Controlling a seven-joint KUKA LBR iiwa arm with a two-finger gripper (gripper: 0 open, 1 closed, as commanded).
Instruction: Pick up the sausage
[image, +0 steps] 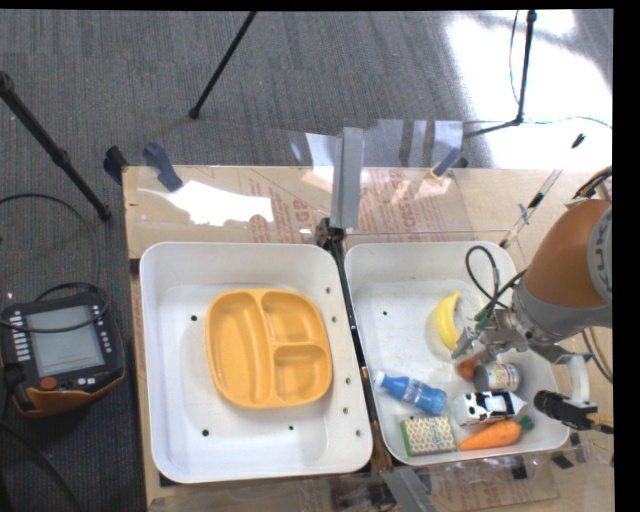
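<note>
Sausage (467, 368), a small reddish piece, lies in the right bin (400, 270) directly under the gripper (478, 345); whether it is grasped cannot be told. Banana (446, 320), bottle (412, 393), can (497, 377), carrot (490, 434) share that bin. The left bin (170, 300) holds a yellow divided plate (268, 347).

the right bin (395, 300) is open across its upper left floor. its lower right is crowded: banana (446, 320), can (499, 377), blue bottle (412, 393), cow toy (490, 406), carrot (490, 435) and sponge (428, 434) lie close together, leaving narrow gaps.
</note>
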